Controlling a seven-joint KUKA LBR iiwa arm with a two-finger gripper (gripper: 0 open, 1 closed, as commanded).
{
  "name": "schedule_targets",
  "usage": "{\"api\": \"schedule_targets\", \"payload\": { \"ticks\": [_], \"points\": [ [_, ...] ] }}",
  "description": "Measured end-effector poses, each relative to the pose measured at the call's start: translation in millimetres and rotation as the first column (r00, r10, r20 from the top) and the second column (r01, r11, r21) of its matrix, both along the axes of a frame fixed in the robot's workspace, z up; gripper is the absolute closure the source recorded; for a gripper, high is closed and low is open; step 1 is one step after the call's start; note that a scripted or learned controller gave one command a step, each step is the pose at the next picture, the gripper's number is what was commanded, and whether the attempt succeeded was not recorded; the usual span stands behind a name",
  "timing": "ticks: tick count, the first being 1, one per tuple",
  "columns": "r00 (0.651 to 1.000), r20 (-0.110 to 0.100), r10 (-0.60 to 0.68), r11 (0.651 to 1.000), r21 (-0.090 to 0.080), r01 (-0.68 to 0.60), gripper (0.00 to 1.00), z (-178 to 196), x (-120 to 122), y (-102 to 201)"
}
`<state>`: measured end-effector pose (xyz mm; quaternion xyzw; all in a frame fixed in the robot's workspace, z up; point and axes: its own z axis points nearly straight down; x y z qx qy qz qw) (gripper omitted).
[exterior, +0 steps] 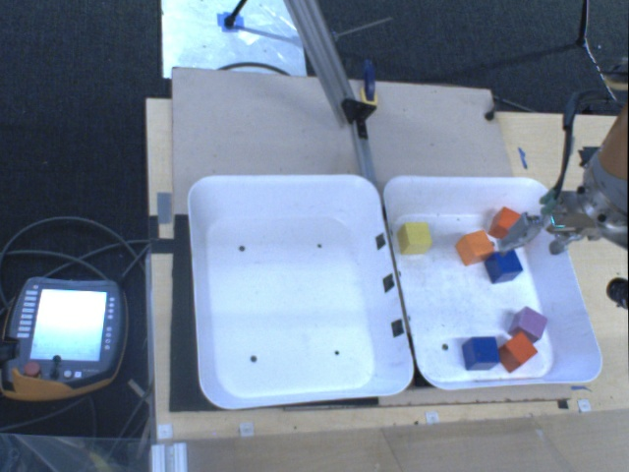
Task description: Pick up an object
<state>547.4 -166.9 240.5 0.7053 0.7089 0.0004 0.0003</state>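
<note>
Tool (532, 226) reaching in from 3 o'clock, over the upper right part of the right bin (580, 308); whether spread or pressed together cannot be told, tips too small and blurred. Nothing visibly pinched. Grey arm with orange band (616, 150) at the far right edge.

Around the tool tip, a cluster of three blocks: orange-red block (504, 221) just at 10 o'clock of it, orange block (474, 248) at 8 o'clock, blue block (503, 265) at 7 o'clock, near or touching the orange one. Contact between tool and orange-red block unclear.

Yellow block (414, 238) alone near the bin's left wall, well apart from the cluster, at 9 o'clock of it.

Toward 6 o'clock in the same bin, a second group: purple block (529, 322), second orange-red block (518, 351) just below it, second blue block (481, 352) touching or just beside that one at 9 o'clock.

Left bin (211, 293) beside the right, rims meeting. Both on the table (256, 126). Teach pendant (61, 336) with lit screen off at 9 o'clock on dark floor.
</note>
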Motion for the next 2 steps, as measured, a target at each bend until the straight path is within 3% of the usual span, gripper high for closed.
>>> {"api": "schedule_targets", "payload": {
  "ticks": [1,2],
  "points": [
    [1.0,0.001,-0.001,1.0,0.0,0.001,0.0,0.2,0.1,0.0],
    [1.0,-0.004,-0.003,1.0,0.001,0.003,0.0,-56.5,-8.8,3.6]
  ]
}}
